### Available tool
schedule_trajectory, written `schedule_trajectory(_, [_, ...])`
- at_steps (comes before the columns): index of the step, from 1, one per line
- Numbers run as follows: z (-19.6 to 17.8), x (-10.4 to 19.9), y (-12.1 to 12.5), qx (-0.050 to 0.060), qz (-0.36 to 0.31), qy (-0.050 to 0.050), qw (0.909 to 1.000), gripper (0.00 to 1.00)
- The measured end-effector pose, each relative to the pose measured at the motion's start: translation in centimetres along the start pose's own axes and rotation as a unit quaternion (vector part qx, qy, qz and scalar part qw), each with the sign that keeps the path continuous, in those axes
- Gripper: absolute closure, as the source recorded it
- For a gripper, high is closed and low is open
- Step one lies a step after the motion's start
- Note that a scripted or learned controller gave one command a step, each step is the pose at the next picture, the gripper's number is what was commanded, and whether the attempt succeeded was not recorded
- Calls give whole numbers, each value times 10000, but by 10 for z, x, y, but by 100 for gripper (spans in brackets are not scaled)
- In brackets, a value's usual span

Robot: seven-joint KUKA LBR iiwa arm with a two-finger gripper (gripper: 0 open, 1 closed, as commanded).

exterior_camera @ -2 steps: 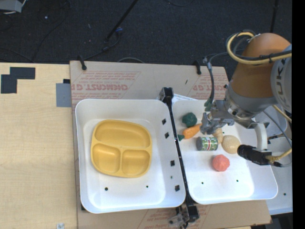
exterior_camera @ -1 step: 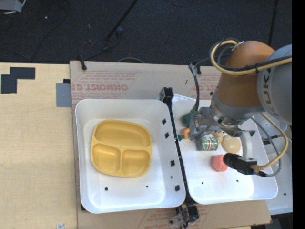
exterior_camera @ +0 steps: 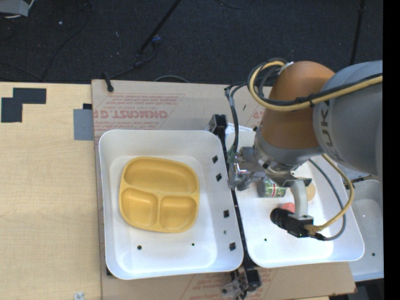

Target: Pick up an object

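Camera view: my arm (exterior_camera: pixel 312 114) reaches over the right bin (exterior_camera: pixel 340 245), wrist low above its upper-left part. My claw (exterior_camera: pixel 275 183) is hidden under the wrist; I cannot tell its state. Candidate objects lie right by it: a small green item (exterior_camera: pixel 273 189) and something tan (exterior_camera: pixel 307 191). The left bin (exterior_camera: pixel 119 255) holds a yellow divided tray (exterior_camera: pixel 159 194). Judged step: descent onto the green item, grasp not confirmed. Next move calls for closing squarely on it, then lifting straight up.
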State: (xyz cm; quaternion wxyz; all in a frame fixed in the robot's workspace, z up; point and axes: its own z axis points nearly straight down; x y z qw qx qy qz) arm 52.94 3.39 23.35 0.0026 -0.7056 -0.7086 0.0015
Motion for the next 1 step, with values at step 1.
schedule_trajectory(1, [-4, 54, -19, 1, -9, -1, 10000, 100])
